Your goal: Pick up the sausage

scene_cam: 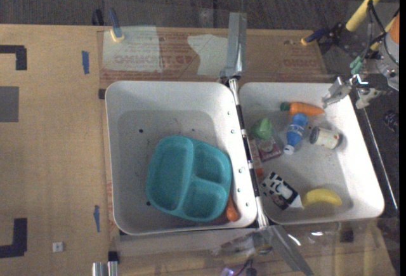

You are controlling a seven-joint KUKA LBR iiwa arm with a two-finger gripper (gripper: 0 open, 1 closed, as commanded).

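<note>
Small orange-brown sausage (232, 212) sits wedged in the left white bin's (120, 141) near-right corner, touching the teal sectioned plastic tray (188, 178), so it's cramped for a grasp, while the gripper (346, 89), apparently apart and empty, hovers over the right bin's (361, 167) far edge.

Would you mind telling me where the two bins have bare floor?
Left bin: bare behind and left of the teal tray. Right bin: bare centre, between jar and banana. Crowded near carrot and bottle.
</note>
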